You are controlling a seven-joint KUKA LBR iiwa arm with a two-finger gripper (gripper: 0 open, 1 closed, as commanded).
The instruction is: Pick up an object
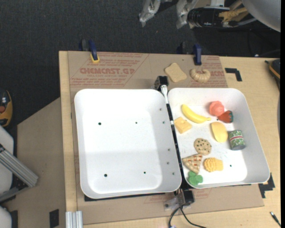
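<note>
My gripper [165,14] hangs at the top edge of the camera view, above the dark floor behind the bench, far from both bins. Its two pale fingers [147,13] stand apart with nothing between them. The right bin [252,147] holds several toy foods: a banana [195,114], a pink piece [217,107], a strawberry [225,116], a cheese cube [182,125], a yellow fruit [218,132], a green can [236,139], a cookie [202,145], a pizza slice [193,162], corn [213,164] and a green piece [195,179].
The left bin [120,142] lies beside the right one, sharing a raised middle rim. A bread slice [175,72] and a pastry [200,75] lie on the cardboard behind the right bin. Blue clamps [93,50] [197,53] stand at the board's back edge.
</note>
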